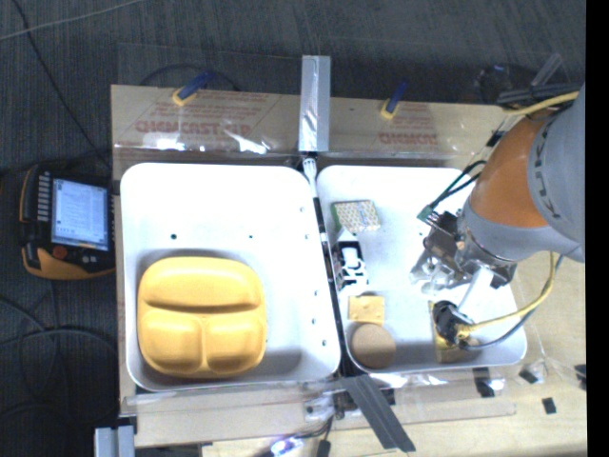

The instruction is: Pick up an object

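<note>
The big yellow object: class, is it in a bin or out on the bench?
In: the yellow object lies within the left bin's walls.

It was a robotics lab: a grey arm [542, 198] reached over two white bins [285, 184] on a taped bench [238, 122], a teach pendant [67, 222] and loose cables [57, 27] lay on dark carpet [400, 17].

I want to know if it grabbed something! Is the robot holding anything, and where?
It cannot be told. The grey arm's two-finger gripper hangs over the right white bin, with its tips hidden from above.
</note>
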Available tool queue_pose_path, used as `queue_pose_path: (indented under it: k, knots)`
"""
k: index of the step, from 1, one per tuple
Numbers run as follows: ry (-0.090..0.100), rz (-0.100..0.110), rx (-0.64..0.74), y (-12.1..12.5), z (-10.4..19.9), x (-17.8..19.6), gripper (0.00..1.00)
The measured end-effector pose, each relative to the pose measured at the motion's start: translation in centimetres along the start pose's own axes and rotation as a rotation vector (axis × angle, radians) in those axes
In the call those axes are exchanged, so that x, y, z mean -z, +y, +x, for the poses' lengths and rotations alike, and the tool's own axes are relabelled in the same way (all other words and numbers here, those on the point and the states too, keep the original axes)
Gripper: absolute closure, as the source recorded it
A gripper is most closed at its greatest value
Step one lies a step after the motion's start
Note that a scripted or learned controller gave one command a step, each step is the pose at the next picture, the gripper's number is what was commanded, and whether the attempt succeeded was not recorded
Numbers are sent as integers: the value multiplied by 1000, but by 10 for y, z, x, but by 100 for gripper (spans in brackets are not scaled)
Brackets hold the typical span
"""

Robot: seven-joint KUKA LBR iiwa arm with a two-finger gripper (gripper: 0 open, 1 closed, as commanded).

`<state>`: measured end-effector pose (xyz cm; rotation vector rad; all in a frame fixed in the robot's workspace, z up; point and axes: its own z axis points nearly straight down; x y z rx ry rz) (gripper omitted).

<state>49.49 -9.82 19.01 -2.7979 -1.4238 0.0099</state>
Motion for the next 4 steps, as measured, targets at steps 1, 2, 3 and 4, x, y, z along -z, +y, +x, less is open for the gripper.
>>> queue_pose_path:
  k: [1,2,3,4]
  knots:
    - [1,-2,-218,-46,44,34,100]
    - [1,-1,419,-7,-5,24,100]
    - [2,2,164,-7,-11,-23,100]
    - [-1,-2,-331,63,-19,74,100]
